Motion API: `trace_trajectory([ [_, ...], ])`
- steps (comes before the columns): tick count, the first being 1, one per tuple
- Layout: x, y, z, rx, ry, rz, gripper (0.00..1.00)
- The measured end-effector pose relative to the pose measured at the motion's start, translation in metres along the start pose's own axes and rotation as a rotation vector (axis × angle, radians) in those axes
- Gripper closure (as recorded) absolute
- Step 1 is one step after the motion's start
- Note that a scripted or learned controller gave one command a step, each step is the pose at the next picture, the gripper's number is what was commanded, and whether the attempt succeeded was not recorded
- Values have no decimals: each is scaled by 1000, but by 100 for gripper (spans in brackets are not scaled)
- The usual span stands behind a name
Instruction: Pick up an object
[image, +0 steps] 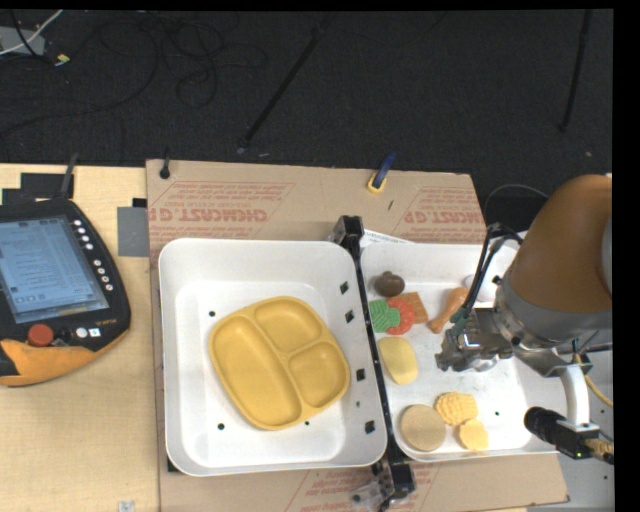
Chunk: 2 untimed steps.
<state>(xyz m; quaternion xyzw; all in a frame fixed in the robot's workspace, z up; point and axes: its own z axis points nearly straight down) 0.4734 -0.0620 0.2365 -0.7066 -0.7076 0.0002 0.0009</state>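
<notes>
To pick well, the metal two-finger gripper (462, 350) (jaw state unclear from above) should descend squarely over the pale yellow oval toy (399, 360) nearby.

A grey arm (545, 325) with a broad orange band (565, 245) ends in a dark metal claw (462, 350).

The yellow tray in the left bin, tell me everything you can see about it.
The yellow tray is a rounded, oval-like dish that looks like matte plastic, split by raised ridges into three compartments: one long one on the left side and two smaller ones on the right. Nothing lies in any of them. It rests flat on the floor of the left bin, turned at a slant to the bin's walls and roughly centred, touching none of the walls.
</notes>
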Motion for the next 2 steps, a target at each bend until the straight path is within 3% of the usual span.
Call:
trace_trajectory([
  [1, -2, 8, 20, 4, 0, 2, 100],
  [2, 5, 9, 1, 0, 0, 1, 100],
])
